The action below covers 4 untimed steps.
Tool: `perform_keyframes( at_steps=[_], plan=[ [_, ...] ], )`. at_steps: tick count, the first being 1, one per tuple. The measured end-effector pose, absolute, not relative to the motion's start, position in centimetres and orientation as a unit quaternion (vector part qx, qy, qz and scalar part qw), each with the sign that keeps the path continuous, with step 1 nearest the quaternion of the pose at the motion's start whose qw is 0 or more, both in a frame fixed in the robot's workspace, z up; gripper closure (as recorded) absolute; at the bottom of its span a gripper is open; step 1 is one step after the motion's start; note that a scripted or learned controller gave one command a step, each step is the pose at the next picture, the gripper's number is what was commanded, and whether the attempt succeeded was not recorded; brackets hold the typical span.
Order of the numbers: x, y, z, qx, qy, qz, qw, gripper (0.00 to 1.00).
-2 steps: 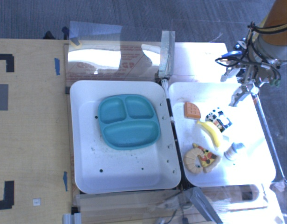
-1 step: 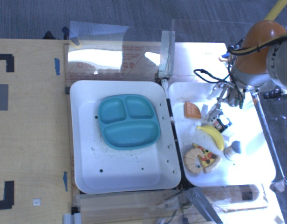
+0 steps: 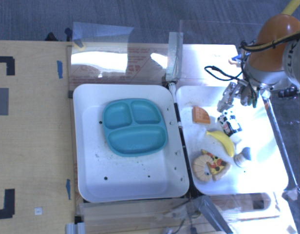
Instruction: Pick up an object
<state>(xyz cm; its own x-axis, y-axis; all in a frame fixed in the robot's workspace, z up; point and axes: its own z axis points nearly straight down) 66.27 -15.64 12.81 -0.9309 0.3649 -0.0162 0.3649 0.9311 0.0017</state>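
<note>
The right bin (image 3: 267,130) holds several small objects. An orange wedge (image 3: 200,115) lies near its left wall. A black-and-white toy (image 3: 229,122) sits in the middle, with a yellow banana (image 3: 223,141) just in front of it. A pizza-slice toy (image 3: 211,166) lies at the front, and a small grey and tan piece (image 3: 243,156) is to its right. My gripper (image 3: 236,100) hangs over the far part of this bin, just behind the black-and-white toy. It is open, with nothing between its fingers (image 3: 225,99).
The left bin (image 3: 86,145) carries a teal divided plate (image 3: 134,126). A clear divider wall (image 3: 173,62) stands behind the two bins. A black cable (image 3: 220,72) loops from the wrist over the far right bin.
</note>
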Motion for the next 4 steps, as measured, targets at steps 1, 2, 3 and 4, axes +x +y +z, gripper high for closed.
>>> perform_keyframes(
  at_steps=[1,2,3,4],
  plan=[
    [63.5,-8.1,27.7,0.163,0.987,0.0019,0.014,1.00],
    [59.7,-10.1,22.6,-0.037,0.999,0.0001,0.002,1.00],
    [53.3,-7.0,22.1,0.172,0.985,0.0005,0.002,1.00],
    [51.3,-2.9,29.6,-0.057,0.998,-0.0002,0.007,1.00]
  ],
)
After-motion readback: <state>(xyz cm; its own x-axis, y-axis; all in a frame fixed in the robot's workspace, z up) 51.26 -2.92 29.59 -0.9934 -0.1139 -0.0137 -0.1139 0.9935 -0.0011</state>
